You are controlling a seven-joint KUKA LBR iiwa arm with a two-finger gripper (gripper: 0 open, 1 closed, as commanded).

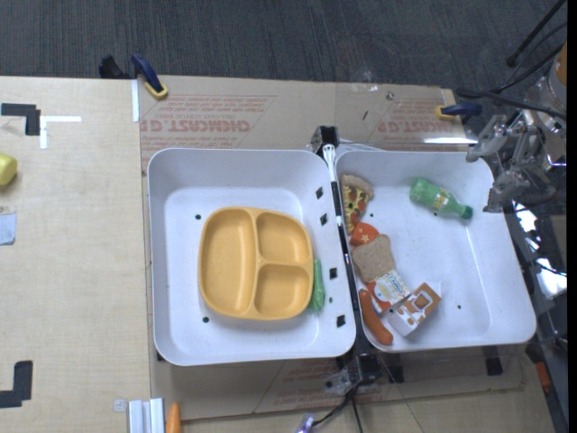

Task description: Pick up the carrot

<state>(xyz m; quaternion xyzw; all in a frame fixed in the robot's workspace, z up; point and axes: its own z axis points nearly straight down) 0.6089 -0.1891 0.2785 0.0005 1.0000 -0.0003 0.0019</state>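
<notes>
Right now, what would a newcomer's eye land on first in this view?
Probably the yellow divided plate in the left bin, the brightest thing there. Next, the pile of toy food along the right bin's left wall, with a green bottle lying apart further back. The gripper hovers at that bin's far right edge.

This looks like a robotics lab set up for testing. A pale wooden tabletop carries black tape marks and a flattened cardboard sheet held down by blue clamps. Two white bins sit on it, one with a yellow divided plate, the other with toy food. Cables trail over dark carpet.
</notes>
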